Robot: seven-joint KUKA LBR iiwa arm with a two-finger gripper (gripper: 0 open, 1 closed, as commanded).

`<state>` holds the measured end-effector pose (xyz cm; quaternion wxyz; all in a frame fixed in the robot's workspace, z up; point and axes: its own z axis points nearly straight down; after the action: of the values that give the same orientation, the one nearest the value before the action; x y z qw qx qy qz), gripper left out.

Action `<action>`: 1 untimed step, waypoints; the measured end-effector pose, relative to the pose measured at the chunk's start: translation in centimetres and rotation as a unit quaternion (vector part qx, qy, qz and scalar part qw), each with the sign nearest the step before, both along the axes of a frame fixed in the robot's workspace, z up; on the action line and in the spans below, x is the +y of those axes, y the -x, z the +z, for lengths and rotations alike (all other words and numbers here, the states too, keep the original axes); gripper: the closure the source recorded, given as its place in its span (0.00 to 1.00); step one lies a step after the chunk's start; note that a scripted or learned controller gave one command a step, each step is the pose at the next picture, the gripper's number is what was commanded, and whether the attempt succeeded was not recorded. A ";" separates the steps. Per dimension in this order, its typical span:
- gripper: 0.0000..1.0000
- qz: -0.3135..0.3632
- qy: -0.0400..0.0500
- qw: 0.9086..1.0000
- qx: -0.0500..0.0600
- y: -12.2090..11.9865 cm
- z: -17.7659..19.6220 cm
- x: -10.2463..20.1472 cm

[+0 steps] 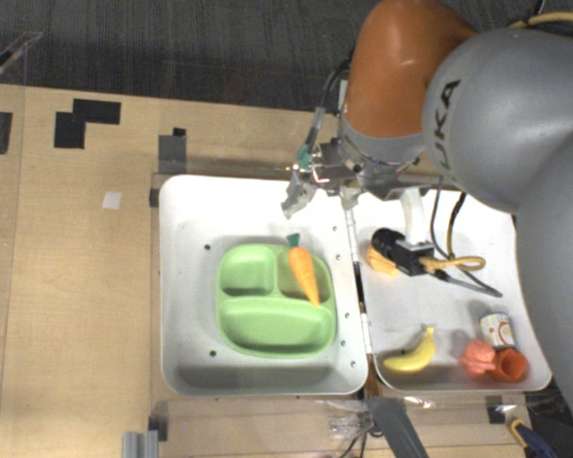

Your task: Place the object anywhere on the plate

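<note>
Bench: pale wood surface (68,291) bearing two white bins side by side.
Left bin (187,267): holds a green divided plate (264,321).
Carrot (304,273): lies in the plate's upper right compartment, leafy end toward the far wall.
Gripper (295,197): hangs above the carrot, apart from it; jaws' state cannot be told.
Right bin (452,323): banana (410,354), scissors (454,267), orange toy (495,361).

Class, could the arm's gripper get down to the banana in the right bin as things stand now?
Probably yes. The banana lies apart from the other things near the front of the right bin, with nothing on top of it. The gripper hangs over the left bin, so it must cross over first.
</note>
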<state>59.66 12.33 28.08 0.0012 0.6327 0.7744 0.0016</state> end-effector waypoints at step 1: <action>0.00 0.057 0.001 0.998 0.000 -3.8 1.0 -2.1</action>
<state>63.51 10.28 29.09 0.0018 0.5875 0.8092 0.0015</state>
